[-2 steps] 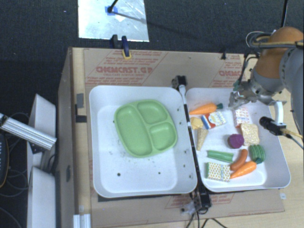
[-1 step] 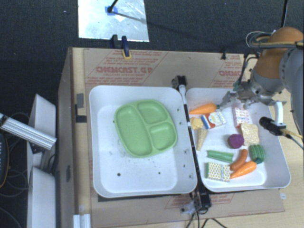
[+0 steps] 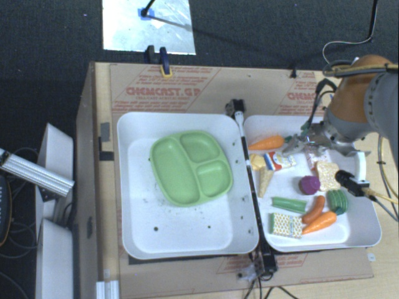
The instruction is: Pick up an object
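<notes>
The right bin (image 3: 365,232) holds several toy foods. An orange carrot (image 3: 267,143) lies at its far left, with a cream cone (image 3: 265,180) and a white, red and blue piece (image 3: 275,161) just below it. A purple ball (image 3: 309,184) and a tan cracker (image 3: 326,172) sit mid-bin. Toward the front lie a green bean (image 3: 288,203), two more carrots (image 3: 318,217), a dark green piece (image 3: 337,200) and a checkered packet (image 3: 286,225). My gripper (image 3: 297,144) hangs low over the bin's far part, just right of the first carrot, with nothing seen in it.
The left bin (image 3: 134,229) carries a green divided plate (image 3: 190,167). A black clamp strip (image 3: 248,179) runs between the bins. The grey and orange arm (image 3: 352,108) crosses the right bin's far right corner, and cables trail behind it.
</notes>
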Controlling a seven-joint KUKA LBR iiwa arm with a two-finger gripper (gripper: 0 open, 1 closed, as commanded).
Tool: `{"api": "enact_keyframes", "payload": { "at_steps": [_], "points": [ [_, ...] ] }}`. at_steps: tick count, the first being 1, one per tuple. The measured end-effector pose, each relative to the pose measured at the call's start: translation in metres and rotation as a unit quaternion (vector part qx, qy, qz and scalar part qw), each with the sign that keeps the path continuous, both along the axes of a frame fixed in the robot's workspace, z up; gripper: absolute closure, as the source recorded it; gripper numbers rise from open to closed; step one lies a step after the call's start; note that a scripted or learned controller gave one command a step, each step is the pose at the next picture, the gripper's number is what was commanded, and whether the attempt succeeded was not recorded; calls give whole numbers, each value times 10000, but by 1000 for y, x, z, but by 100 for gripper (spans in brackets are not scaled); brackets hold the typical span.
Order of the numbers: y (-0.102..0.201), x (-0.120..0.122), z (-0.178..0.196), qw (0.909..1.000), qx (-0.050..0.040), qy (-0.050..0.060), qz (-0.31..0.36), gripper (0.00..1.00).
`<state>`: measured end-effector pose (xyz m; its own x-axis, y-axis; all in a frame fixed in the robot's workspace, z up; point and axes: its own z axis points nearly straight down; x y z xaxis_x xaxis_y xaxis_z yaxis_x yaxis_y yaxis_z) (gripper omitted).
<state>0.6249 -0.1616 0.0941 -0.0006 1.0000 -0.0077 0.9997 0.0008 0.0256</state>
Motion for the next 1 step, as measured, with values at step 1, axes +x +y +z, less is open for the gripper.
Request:
{"api": "enact_keyframes", "payload": {
  "at_steps": [1],
  "points": [
    [-1,19,-1,10000,18,54,14,0]
  ]
}}
